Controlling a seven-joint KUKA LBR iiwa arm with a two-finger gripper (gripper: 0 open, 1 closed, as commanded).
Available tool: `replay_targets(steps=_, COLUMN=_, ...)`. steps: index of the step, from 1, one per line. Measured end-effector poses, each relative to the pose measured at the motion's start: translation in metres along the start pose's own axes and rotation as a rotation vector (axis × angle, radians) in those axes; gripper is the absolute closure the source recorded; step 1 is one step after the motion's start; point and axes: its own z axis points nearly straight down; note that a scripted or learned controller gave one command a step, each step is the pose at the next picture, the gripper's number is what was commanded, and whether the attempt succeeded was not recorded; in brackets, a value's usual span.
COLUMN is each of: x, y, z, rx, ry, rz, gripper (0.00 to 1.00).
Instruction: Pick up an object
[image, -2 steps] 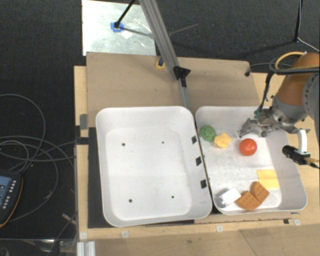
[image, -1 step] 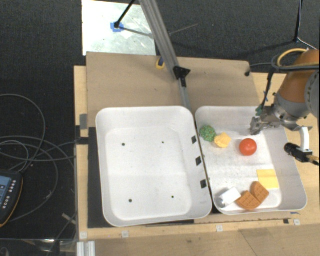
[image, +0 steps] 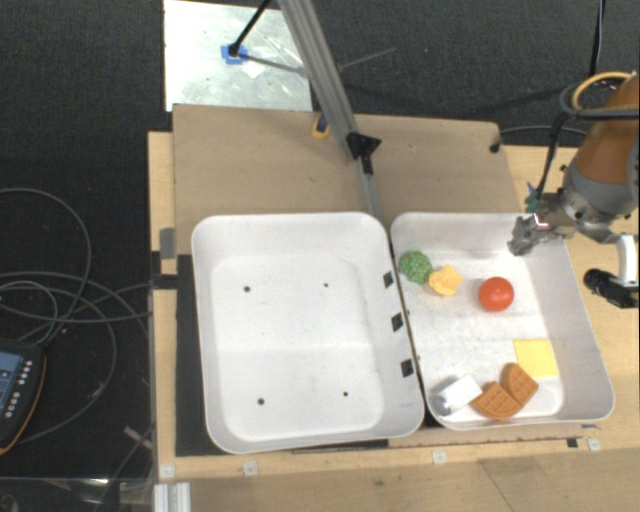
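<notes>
Your claw (image: 524, 238) hovers at the right bin's (image: 572, 290) far edge, grip unreadable; the tomato (image: 496, 294) sits nearby and nothing's lifted yet.

- We count two white bins: the left bin (image: 295, 330) and the right bin (image: 575, 330).
- One green broccoli piece (image: 415, 266).
- One small yellow lump (image: 446, 281).
- One red tomato (image: 496, 294).
- One yellow square block (image: 536, 357).
- Two brown waffle pieces (image: 507, 393).
- One white block (image: 458, 392).
</notes>
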Motion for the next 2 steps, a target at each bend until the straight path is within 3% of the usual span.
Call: replay_targets(steps=2, x=-0.008, y=0.002, z=-0.104, rx=-0.002, ry=-0.001, rz=0.000, gripper=1.00)
